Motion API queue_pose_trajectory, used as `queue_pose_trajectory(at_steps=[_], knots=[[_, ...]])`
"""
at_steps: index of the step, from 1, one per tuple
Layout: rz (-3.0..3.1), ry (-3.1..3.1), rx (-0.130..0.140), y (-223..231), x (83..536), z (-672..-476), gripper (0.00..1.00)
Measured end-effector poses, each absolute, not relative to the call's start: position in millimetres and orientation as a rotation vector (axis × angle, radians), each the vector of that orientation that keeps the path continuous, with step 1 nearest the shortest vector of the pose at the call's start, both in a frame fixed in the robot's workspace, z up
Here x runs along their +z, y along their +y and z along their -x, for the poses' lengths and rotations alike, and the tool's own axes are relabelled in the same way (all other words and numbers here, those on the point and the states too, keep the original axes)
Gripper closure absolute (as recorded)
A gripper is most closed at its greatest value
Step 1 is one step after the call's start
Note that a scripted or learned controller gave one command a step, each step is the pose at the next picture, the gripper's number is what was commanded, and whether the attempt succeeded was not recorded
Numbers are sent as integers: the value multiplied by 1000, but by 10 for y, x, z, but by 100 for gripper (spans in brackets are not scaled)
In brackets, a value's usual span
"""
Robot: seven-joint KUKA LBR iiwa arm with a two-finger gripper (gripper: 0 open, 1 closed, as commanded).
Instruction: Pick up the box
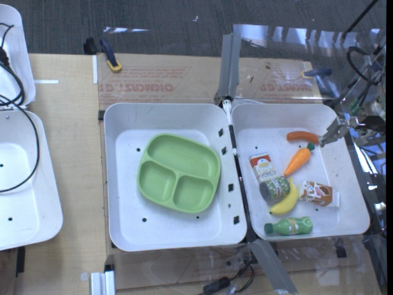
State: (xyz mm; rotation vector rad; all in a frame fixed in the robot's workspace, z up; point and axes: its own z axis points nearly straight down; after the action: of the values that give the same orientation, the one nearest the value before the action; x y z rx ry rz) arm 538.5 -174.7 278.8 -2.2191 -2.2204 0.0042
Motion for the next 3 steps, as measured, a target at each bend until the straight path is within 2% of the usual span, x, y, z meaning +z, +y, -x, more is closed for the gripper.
queue_pose_trajectory(at_steps=[1, 2, 3], knots=[[2285, -2152, 5, -955, 1383, -5704, 0], [2291, -2148, 4, -925, 906, -6339, 0], [2241, -2201, 2, -986, 916, -5766, 0]])
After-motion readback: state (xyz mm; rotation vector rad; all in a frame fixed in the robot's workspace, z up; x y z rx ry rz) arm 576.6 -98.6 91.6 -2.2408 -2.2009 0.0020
